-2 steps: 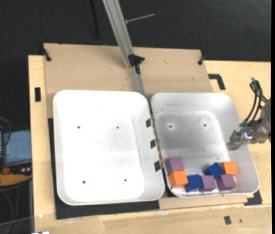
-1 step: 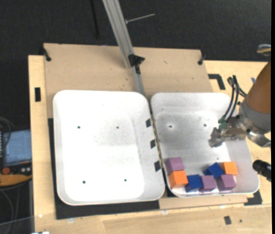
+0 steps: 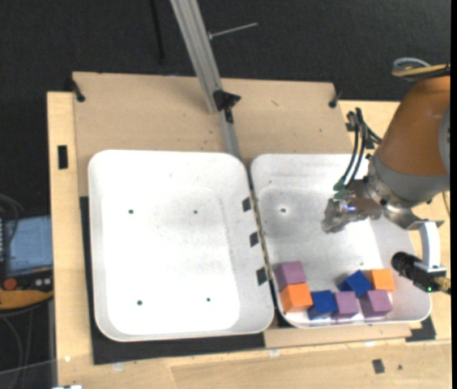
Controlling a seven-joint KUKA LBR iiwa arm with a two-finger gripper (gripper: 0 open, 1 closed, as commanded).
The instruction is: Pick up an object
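Note:
Several small blocks lie along the near edge of the right bin [image 3: 293,185]: a purple block [image 3: 290,273] atop an orange block [image 3: 296,297], a blue block [image 3: 322,303], a purple block [image 3: 347,303], a blue block [image 3: 356,283], an orange block [image 3: 382,279] and a purple block [image 3: 377,302]. My gripper [image 3: 338,215] hangs over the middle of the right bin, above and behind the blocks, apart from all of them. Nothing shows between its fingers.
The left bin [image 3: 172,241] sits beside the right one, joined by black clips at the shared wall. A slanted metal rail [image 3: 200,51] rises behind the bins. A blue device [image 3: 26,245] with cables lies off the bench at far left.

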